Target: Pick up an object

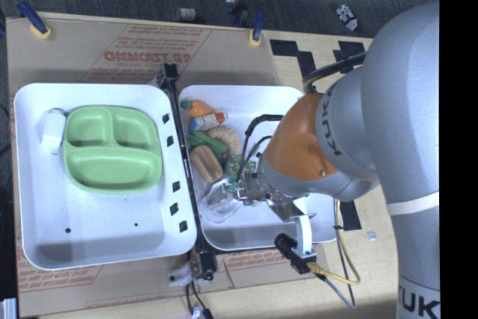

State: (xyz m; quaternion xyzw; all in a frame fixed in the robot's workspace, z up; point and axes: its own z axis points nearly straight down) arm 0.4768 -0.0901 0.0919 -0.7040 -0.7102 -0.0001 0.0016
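The right bin (246, 239) holds a pile of small objects along its left side: an orange bottle-like item (203, 112), a green piece (206, 142), tan bread-like pieces (209, 160) and a clear plastic item (218, 198). My gripper (240, 189) is low in this bin, at the right edge of the pile beside the clear plastic item. The orange wrist band and grey arm cover the bin's right half. Nothing visibly sits between the fingers.
The left bin (37, 235) holds a green divided tray (112, 149) and a small white object (52, 129) at its upper left. A black divider strip (178, 160) runs between the bins. Blue clamps (33, 19) sit on the cardboard bench edge.
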